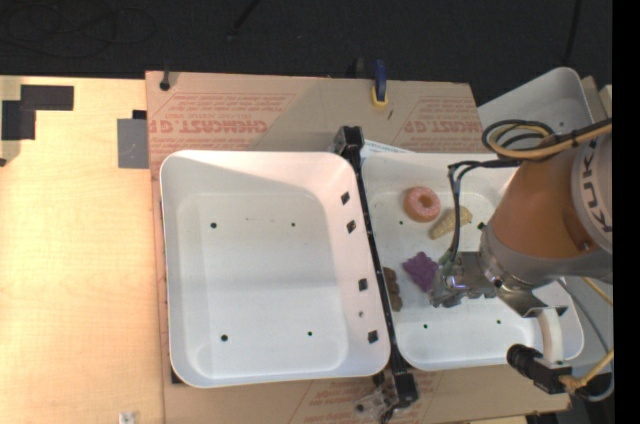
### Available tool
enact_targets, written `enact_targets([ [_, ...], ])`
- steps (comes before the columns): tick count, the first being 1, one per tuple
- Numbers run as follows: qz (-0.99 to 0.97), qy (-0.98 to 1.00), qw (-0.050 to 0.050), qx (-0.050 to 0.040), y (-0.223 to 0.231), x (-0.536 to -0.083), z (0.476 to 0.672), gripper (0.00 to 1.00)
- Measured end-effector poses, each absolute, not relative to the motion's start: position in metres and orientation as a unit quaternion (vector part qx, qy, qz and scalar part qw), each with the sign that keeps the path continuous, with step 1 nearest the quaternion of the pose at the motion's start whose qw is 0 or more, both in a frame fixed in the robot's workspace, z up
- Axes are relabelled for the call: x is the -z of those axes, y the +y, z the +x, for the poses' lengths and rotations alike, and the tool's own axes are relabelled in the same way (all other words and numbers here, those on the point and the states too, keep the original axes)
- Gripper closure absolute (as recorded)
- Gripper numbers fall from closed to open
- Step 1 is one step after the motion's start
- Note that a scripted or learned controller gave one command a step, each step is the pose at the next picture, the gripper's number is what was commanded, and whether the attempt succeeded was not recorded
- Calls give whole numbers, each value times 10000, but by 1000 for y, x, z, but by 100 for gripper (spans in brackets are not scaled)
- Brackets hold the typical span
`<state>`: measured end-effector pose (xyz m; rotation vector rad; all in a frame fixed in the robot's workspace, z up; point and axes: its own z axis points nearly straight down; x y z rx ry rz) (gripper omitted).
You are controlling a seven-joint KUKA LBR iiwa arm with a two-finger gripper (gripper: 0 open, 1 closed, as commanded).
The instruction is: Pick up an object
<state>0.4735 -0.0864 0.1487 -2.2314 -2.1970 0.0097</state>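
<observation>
The gripper [450, 290] is seen low in the right bin [470, 352], just beside a purple toy [420, 269], though its state cannot be told.

One fixed camera looks down at a slant from above the pale wooden surface [70, 252], taking in both shallow white plastic bins [190, 212].

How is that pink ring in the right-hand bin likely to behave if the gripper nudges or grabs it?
The pink ring lies flat on the right bin's floor, so it will probably slide rather than roll when pushed. Its rounded, doughnut-like shape may slip out of a two-finger pinch across the outside. The yellowish piece sits close beside it, so a nudge that way could shove both.
</observation>
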Motion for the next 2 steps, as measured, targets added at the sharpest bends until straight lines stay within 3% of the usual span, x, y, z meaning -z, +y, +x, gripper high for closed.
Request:
enact_targets([
  [2, -7156, -6985, 68, -42, -88, -167, 473, 100],
])
